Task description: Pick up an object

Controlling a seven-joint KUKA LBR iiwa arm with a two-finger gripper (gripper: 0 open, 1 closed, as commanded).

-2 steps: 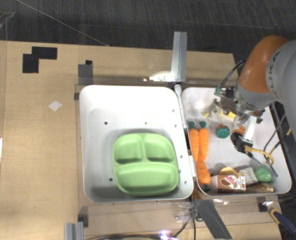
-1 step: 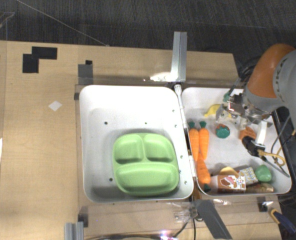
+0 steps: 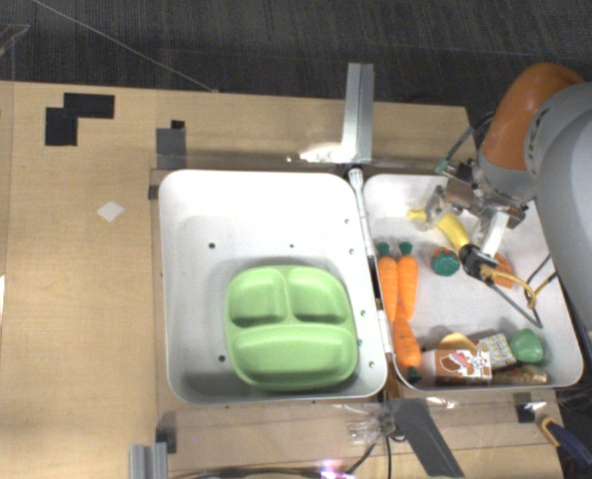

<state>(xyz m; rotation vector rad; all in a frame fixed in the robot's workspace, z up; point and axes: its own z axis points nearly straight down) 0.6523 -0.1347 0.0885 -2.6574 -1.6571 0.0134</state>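
The gripper [image 3: 467,230] is low in the right bin [image 3: 565,362], near its far edge. A small yellow thing [image 3: 453,231] sits right at the fingers, but I cannot tell if they are open or closed on it. A little green knob [image 3: 445,262] lies just beside it. Two carrots [image 3: 399,302] lie along the bin's left wall. A brown bottle [image 3: 465,361] lies by the near edge. A green tray [image 3: 291,324] rests in the left bin [image 3: 191,218].

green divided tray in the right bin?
No. The green three-compartment plastic tray lies in the left white bin; the right white bin holds carrots.
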